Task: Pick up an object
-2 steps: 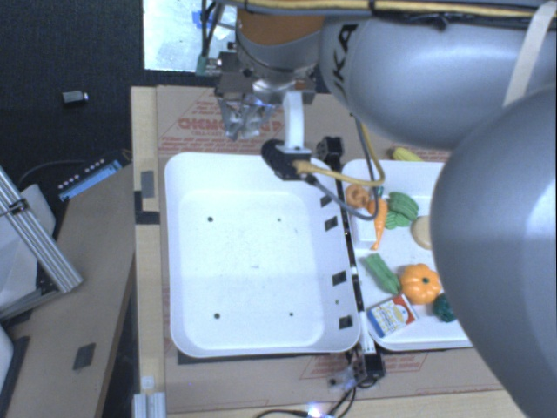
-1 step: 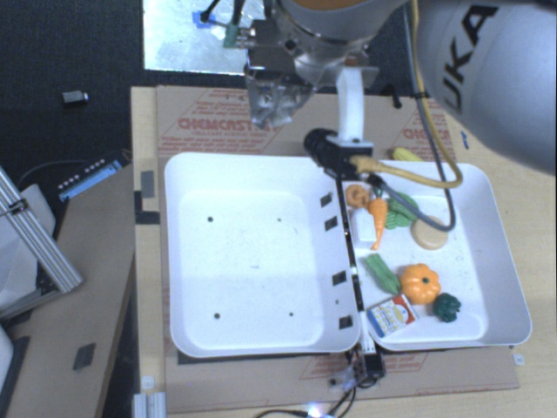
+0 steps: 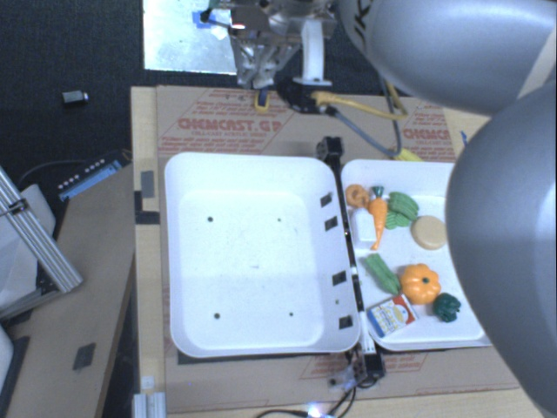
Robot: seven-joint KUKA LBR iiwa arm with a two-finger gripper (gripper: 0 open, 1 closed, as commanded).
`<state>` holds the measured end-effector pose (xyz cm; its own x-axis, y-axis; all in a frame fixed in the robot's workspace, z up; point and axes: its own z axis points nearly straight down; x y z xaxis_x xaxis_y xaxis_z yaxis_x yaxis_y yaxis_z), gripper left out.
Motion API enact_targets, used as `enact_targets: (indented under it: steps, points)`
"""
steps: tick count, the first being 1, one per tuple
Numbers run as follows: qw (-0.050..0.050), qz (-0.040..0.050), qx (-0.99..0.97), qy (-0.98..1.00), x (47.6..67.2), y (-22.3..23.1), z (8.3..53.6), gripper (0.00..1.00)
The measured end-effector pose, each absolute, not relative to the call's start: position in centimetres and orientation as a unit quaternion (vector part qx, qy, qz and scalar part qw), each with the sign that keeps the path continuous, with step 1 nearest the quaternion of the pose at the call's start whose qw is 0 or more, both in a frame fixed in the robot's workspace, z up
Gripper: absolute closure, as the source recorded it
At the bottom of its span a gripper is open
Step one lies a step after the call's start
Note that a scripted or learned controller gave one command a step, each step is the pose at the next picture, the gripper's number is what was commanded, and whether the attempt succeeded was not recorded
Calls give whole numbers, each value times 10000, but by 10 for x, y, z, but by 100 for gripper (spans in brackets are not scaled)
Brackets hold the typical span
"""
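Because the toys sit so close together in the right-hand shallow white bin (image 3: 428, 341), we think a grab here could easily go wrong.

Nearest to us lie a small blue, red and white packet (image 3: 389, 316) and a dark green knobbly toy (image 3: 446, 306). Just behind them sit a round orange toy pumpkin (image 3: 419, 283) and a long green toy vegetable (image 3: 381, 273). The pumpkin is round and smooth, so we think it could slip out of a squeeze.

Farther back lies the thing we would pick, a thin orange toy carrot (image 3: 378, 221). It lies flat near the left wall of that bin. Its long line runs from near to far, a bit tilted. Its thin tip points toward us and its green top points away. A green leafy toy (image 3: 400, 209) touches its right side, so a squeeze could catch both or push the carrot away. A grab across the thin middle looks best to us.

The left-hand shallow white bin (image 3: 252, 251) lies just beside it.

Farthest off, the silver gripper (image 3: 271, 72) hangs over the brown cardboard sheet (image 3: 218, 124) on the table, well apart from the carrot. We cannot tell if it is open or shut. If it came straight down there, it would grab nothing.
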<state>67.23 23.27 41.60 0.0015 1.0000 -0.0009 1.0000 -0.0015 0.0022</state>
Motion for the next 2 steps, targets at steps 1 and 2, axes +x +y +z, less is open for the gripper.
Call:
enact_targets:
  steps: [1,2]
  points:
    - [36,74,7051,7090,668,234,544,100]
    - [-26,-49,7069,7073,660,234,420,100]
